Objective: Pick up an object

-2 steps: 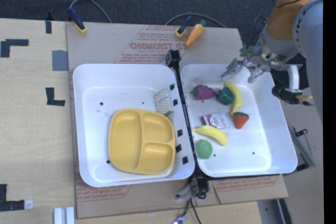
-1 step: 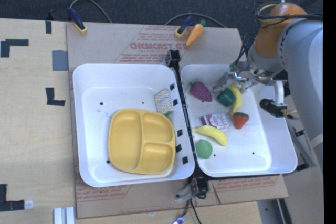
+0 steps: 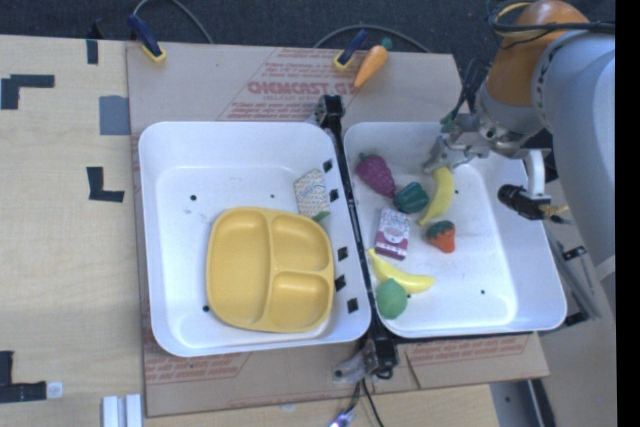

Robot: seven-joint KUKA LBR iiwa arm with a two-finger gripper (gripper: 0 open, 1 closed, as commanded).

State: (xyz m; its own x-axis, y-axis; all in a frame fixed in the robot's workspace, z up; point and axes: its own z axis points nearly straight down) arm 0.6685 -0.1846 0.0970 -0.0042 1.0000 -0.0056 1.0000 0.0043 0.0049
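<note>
One fixed camera looks down at a slant on the table (image 3: 60,215) from above, far enough to take in both white bins (image 3: 160,215) whole (the arm (image 3: 585,105) comes in from 3 o'clock).

The right-hand white bin (image 3: 520,300) is crowded along its left half: a purple grape-like toy (image 3: 377,174), a dark green toy (image 3: 410,197), a curved yellow banana toy (image 3: 438,195), a red strawberry-like toy (image 3: 441,236), a small pink-and-white carton (image 3: 392,234), a second yellow banana (image 3: 402,271) and a green round fruit (image 3: 391,299) lie near one another. Its lower right floor is bare. In the left-hand white bin (image 3: 165,215), a yellow divided plastic tray (image 3: 270,270) fills the middle, leaving bare floor at upper left.
</note>
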